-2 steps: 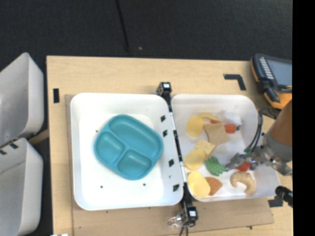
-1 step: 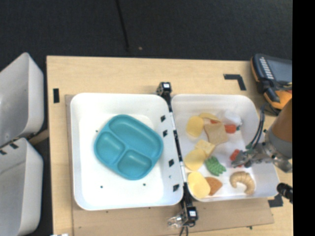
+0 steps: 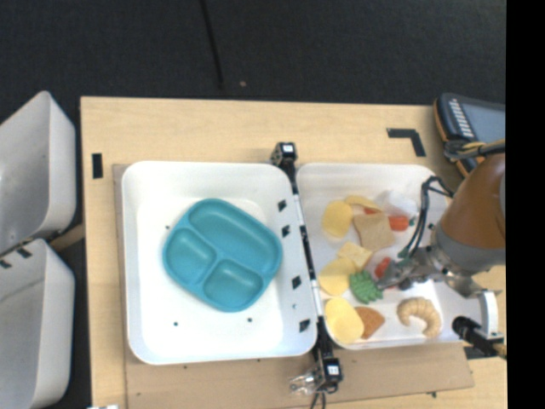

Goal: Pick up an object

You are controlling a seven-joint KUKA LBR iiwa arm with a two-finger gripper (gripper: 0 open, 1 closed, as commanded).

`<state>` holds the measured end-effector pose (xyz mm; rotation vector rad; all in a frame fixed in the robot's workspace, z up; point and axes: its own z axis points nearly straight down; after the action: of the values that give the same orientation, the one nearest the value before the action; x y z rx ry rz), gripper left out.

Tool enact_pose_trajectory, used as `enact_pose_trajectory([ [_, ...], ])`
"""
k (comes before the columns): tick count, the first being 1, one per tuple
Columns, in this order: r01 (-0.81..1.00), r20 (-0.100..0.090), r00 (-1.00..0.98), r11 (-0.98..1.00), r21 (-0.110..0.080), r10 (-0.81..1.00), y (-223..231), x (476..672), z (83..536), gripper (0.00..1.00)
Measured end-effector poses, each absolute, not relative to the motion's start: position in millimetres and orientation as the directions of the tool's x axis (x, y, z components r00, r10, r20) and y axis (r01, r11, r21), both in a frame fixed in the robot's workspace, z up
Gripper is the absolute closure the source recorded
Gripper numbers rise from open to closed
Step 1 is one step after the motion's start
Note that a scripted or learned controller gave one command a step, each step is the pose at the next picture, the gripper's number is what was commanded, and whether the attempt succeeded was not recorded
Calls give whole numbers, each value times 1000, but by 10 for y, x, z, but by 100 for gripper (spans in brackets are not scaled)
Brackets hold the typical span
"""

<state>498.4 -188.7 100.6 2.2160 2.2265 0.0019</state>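
The right bin [image 3: 409, 175] holds several toy foods. Among them are a yellow round piece [image 3: 336, 218], a tan slice [image 3: 372, 231], a small red piece [image 3: 398, 222], a green leafy piece [image 3: 364, 288], a croissant [image 3: 420, 313] and an orange wedge [image 3: 371, 320]. My gripper [image 3: 398, 274] is low in this bin. It sits just right of the green piece, beside a small red piece [image 3: 383, 267] and above the croissant. Its tip is dark and small, and I see nothing clearly held in it.
A blue divided plate [image 3: 223, 252] lies in the left bin [image 3: 145, 313]. The arm's grey body and orange band [image 3: 475, 207] hang over the right bin's right side. A dark device [image 3: 464, 119] sits at the bench's far right corner.
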Motion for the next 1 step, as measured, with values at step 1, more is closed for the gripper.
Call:
enact_pose_trajectory([
  [1,1000,0,-10,10,15,1000,-1120,4932,2466,100],
])
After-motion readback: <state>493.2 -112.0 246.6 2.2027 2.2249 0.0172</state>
